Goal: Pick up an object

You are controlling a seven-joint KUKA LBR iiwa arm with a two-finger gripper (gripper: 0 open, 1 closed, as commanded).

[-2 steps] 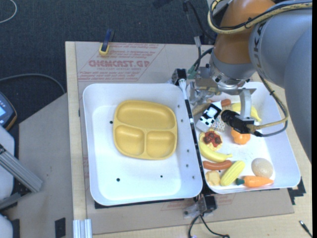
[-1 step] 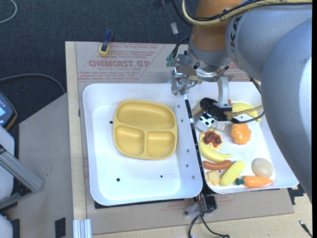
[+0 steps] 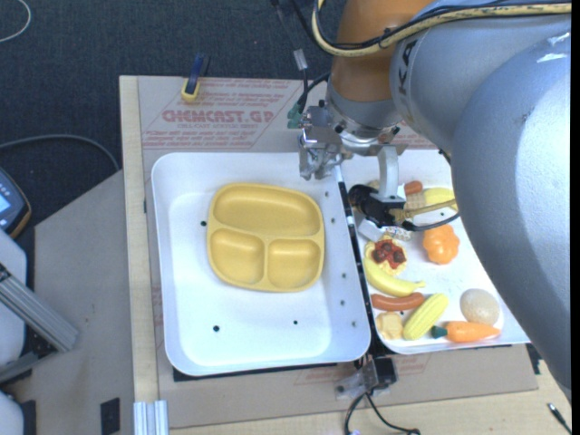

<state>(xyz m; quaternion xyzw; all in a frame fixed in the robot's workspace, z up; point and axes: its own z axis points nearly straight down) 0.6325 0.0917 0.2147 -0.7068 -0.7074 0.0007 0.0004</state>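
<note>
Finding 1. The end effector hangs over the far rim of the left bin, close to the wall it shares with the right bin. Whether it is released or clenched cannot be told from this angle. Nothing is seen in its grasp.

Finding 2. The yellow compartment plate lies flat in the left bin, just nearside of the end effector and slightly to its left in the view. It is the only item there. It is broad and shallow, so in my judgement only its rim offers a grip.

Finding 3. The other candidates are crowded in the right bin, on the other side of the end effector and nearer the viewer. The banana is closest. The orange pepper lies beyond it, and the corn cob and carrot are farthest, by the near rim. Several touch, which leaves little room around any one piece.

Assessment. No object is lifted yet, and the pick appears to be at the approach stage. Being this close to the shared wall risks contact with it on descent.
</note>
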